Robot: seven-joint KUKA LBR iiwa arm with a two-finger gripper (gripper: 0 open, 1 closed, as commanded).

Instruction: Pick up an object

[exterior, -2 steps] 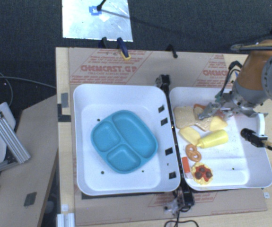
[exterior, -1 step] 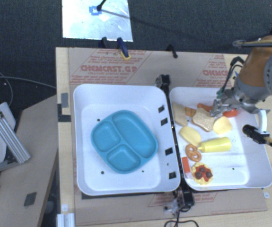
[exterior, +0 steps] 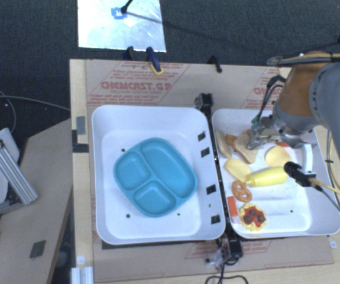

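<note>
The right bin (exterior: pixel 320 218) holds several toy foods. My gripper (exterior: pixel 256 138) hangs low at the bin's far side, right above a tan bread slice (exterior: pixel 243 151). Beside it lie a pale peeled banana piece (exterior: pixel 222 143), a round yellow fruit (exterior: pixel 276 156), a yellow wedge (exterior: pixel 237 168) and a long yellow piece (exterior: pixel 268 176). Nearer the front are a pretzel (exterior: pixel 241 190), a small tart with red berries (exterior: pixel 252 216) and a red-orange stick (exterior: pixel 231 206). Whether the gripper touches the bread is hidden by the wrist.
The left bin (exterior: pixel 107 218) holds a blue divided plate (exterior: pixel 154 176). A black hinge strip (exterior: pixel 212 158) runs between the two bins. The grey arm (exterior: pixel 335 93) comes in from the right over the right bin's far corner.
</note>
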